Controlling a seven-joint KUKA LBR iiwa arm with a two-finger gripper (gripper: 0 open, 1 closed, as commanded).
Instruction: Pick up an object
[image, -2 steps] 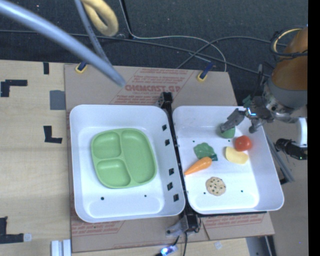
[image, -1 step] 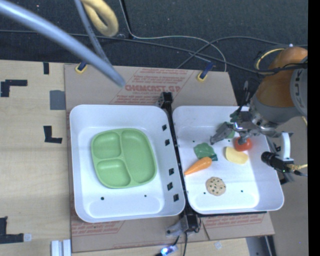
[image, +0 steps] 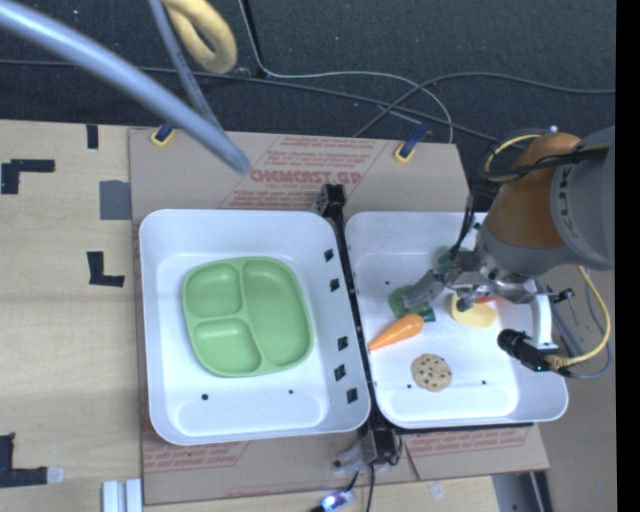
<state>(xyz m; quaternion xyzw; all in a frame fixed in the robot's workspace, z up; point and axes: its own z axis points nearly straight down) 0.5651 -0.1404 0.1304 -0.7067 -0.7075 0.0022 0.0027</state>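
Overhead, slanted view of the bench with two shallow white bins side by side on a cardboard sheet (image: 300, 170). Left bin (image: 160, 330): holds a green divided plate (image: 246, 315) with three compartments, lying flat near the bin's centre. Right bin (image: 540, 405): holds the loose objects. An orange carrot (image: 396, 331) lies tilted close to the divider between the bins, its thick end pointing toward the arm. A round chocolate-chip cookie (image: 431, 372) lies flat just below the carrot, apart from it. A small green object (image: 409, 300) sits just above the carrot's thick end; its shape is partly hidden by the gripper. A pale yellow object (image: 474, 311) lies to the right of these, partly covered by the wrist hardware, with a small red patch at its upper edge.

The grey arm with its orange band (image: 530, 200) reaches in from the right and bends down over the right bin. The gripper (image: 440, 288) hangs low over the bin, between the green object and the yellow one, its dark tip next to the green object. Whether it is parted or closed, and whether anything sits in its grasp, cannot be told from this angle.

A yellow cable (image: 590, 345) loops beside the wrist. Black cables (image: 420, 95) trail across the dark floor above the bench.
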